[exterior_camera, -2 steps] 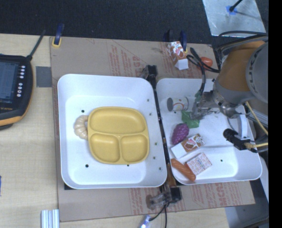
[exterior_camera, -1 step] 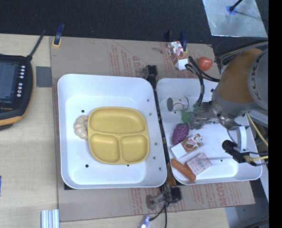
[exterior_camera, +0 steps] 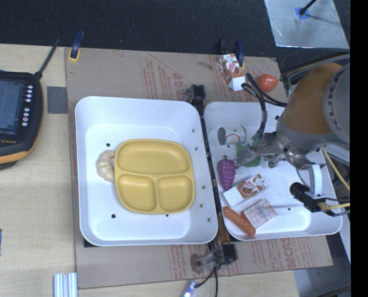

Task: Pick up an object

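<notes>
Grapes [exterior_camera: 226, 172], purple, lie in the right bin [exterior_camera: 308, 226]; likely light, knobbly plastic, best taken across the middle. Gripper [exterior_camera: 253, 150] hovers just right; its state cannot be told.

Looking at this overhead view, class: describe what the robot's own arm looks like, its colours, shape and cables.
The arm is a bulky rounded grey body with a broad orange band. Black cables loop from it toward dark metal parts at its tip over the right-hand bin.

Even overhead light, soft shadows (slightly blurry)
</notes>
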Robot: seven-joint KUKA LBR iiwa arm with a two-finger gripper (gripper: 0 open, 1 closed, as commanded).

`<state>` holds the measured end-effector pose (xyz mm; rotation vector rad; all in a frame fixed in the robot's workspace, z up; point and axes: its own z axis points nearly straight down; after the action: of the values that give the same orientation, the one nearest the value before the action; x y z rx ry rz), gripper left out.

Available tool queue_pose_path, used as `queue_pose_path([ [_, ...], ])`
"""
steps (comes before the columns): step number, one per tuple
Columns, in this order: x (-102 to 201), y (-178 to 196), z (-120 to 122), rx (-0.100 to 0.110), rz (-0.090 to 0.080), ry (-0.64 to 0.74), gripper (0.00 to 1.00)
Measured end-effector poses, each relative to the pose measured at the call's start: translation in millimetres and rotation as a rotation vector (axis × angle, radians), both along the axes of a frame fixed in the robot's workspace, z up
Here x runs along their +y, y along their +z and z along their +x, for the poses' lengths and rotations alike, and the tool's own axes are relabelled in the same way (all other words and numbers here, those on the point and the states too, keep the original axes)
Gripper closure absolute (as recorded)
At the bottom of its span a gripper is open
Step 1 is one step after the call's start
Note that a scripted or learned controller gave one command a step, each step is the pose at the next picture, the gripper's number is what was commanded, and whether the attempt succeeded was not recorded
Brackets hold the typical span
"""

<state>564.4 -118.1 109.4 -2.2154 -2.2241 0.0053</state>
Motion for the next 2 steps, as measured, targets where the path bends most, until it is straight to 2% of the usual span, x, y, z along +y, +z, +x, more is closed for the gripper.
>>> queue_pose_path([
  [1,9.9,-17.7,49.7,0.0,0.0,0.001,0.0],
  [2,-30.9,-22.1,85.7,0.029,0.006,0.002,0.0],
])
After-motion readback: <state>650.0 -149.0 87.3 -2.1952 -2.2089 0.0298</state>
